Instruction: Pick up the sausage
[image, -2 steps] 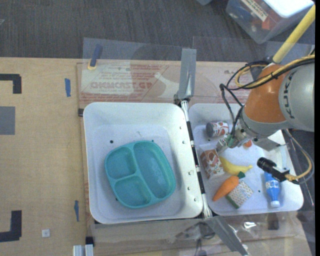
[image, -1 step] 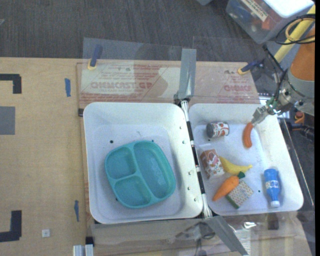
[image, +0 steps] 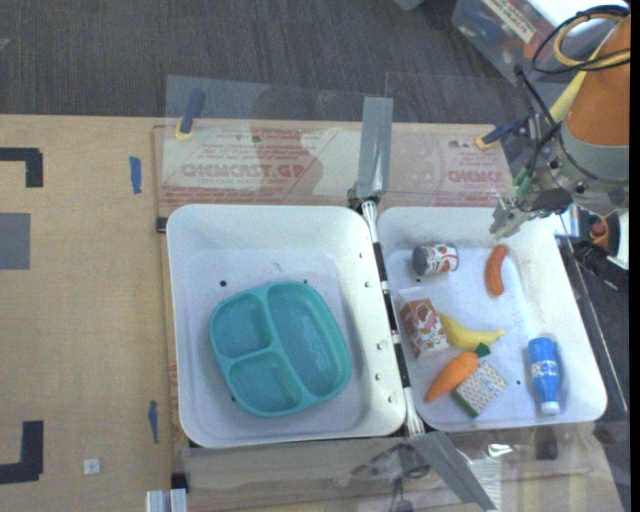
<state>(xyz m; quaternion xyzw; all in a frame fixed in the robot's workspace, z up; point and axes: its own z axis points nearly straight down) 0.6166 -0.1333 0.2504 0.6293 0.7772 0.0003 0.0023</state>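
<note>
Two white bins sat side by side on a wooden bench (image: 80, 330). At the right bin's (image: 575, 330) 1 o'clock corner hung the gripper (image: 507, 220), empty; whether it was open or closed could not be told. Just below it, at its 6 o'clock and not touching, lay the sausage (image: 495, 270), upright near the can (image: 435, 260). A banana (image: 468, 333), carrot (image: 452, 374) and bottle (image: 543, 372) lay lower. The left bin (image: 190, 240) held a teal tray (image: 279, 347).
</note>
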